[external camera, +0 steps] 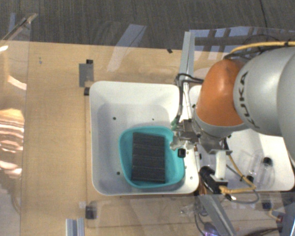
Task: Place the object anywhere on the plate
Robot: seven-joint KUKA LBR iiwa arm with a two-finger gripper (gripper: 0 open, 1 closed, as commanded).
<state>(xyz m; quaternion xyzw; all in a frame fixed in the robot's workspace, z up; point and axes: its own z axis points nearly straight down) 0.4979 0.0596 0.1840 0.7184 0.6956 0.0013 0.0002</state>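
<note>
I see the dark ridged block lying flat on the teal plate, filling most of its middle. The plate sits in the left bin, toward its near right corner. The right bin lies mostly under the arm (orange band over the divide between bins). The gripper hangs at the plate's right rim; whether it is wide or narrow I cannot tell.

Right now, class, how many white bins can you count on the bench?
2. The left white bin holds the teal plate; the right white bin lies mostly hidden under the arm.
</note>
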